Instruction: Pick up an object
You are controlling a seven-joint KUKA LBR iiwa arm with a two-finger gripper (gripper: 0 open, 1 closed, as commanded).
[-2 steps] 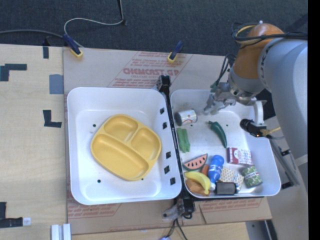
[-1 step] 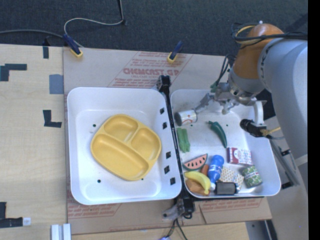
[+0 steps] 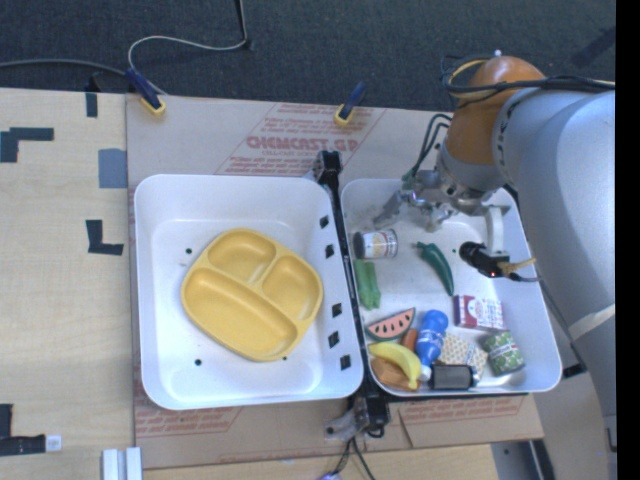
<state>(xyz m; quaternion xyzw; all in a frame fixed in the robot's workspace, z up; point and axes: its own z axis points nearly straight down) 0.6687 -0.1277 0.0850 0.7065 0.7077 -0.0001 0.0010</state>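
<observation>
The right bin holds several small objects. A small can lies on its side near the bin's upper left, with a green chili pepper to its right and a green cucumber below it. Along the front lie a watermelon slice, a banana, a blue bottle, a red and white box and a green round item. My gripper hangs low over the bin's back part, just above and right of the can. Nothing shows in its grasp.
The left bin bears a yellow divided plate. A black divider runs between the bins. The grey arm covers the right bin's right side. A black item lies at the front rim.
</observation>
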